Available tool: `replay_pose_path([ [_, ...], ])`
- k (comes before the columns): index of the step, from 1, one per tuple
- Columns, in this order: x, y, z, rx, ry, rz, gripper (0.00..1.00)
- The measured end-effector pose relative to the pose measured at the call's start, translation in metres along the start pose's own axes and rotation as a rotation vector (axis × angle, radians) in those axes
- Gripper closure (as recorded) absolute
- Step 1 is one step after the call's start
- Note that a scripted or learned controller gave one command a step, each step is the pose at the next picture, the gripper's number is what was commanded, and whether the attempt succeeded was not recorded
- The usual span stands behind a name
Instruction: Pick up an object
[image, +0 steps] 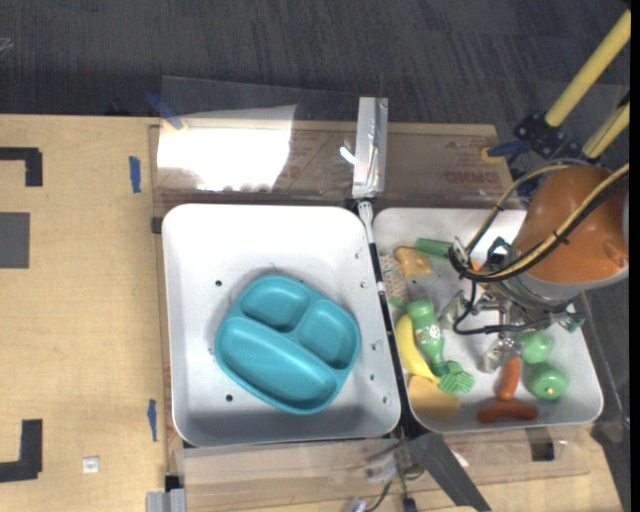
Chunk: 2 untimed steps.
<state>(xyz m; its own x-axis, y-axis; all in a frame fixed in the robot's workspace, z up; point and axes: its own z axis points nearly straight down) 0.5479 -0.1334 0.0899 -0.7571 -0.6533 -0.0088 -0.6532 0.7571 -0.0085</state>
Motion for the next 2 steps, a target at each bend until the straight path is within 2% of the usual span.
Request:
replay_pose_path([
  [1,0.013,0.017,-0.001,0.004,-0.004,0.141,0.0],
  [2,-0.062,-0.041,0.002,-0.001,-0.002,0.324,0.0],
])
